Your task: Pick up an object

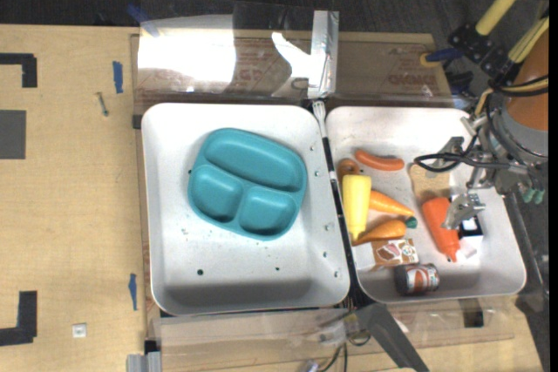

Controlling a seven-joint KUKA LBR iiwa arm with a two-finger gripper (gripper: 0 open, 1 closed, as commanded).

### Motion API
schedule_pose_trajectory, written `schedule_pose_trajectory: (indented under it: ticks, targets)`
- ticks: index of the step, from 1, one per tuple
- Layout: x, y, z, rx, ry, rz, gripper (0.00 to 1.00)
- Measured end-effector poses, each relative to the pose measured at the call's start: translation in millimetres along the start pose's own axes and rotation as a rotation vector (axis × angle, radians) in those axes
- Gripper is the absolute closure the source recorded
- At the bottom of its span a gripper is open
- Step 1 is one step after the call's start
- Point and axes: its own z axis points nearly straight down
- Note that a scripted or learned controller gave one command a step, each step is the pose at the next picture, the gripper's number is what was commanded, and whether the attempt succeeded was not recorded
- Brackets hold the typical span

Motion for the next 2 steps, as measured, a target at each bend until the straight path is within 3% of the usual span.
schedule_pose_trajectory:
  ticks: [1, 2]
  targets:
    - [26, -19, 106, 0.003, -0.013, 0.003, 0.00]
    - [32, -30, 116, 0.000, -0.020, 0.133, 0.00]
